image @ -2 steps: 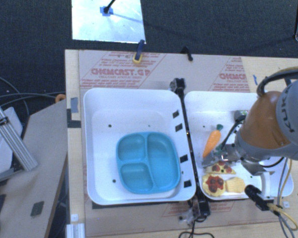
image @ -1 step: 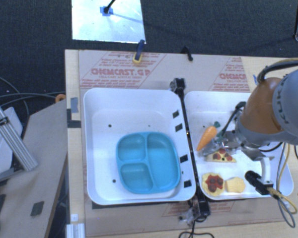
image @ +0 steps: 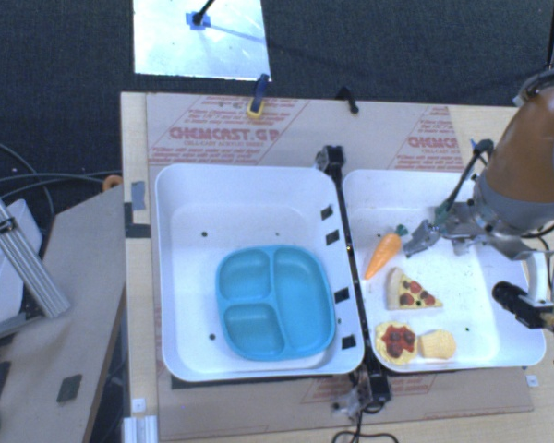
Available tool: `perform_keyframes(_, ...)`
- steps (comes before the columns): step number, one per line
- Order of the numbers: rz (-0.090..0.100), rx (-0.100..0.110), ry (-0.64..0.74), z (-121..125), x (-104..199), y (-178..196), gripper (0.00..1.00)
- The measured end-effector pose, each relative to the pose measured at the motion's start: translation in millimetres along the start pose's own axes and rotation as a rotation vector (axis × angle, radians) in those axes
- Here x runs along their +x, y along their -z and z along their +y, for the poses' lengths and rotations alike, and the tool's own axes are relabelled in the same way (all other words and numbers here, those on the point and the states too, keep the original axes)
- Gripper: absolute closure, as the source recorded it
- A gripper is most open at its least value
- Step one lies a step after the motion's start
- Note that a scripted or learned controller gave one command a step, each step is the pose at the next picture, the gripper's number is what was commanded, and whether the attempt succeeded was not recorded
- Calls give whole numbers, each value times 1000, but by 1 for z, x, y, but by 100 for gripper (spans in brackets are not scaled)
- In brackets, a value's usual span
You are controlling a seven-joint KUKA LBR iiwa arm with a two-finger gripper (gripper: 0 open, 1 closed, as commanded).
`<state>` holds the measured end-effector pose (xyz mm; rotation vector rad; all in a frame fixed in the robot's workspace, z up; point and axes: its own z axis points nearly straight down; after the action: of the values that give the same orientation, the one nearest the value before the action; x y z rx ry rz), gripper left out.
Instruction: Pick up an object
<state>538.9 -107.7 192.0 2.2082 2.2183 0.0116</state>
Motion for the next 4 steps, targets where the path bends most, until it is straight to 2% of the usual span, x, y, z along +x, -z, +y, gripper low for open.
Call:
perform_keyframes(1, 5, 22, -7, -47, -9, -93, 0)
perform_keyframes(2, 7, 7, -5, -21, -74, -105, 0)
perform_keyframes(3, 4, 0, 0, -19, -72, -91, 100)
perform_keyframes(4, 0, -2, 5, 30, -40, 21, 100)
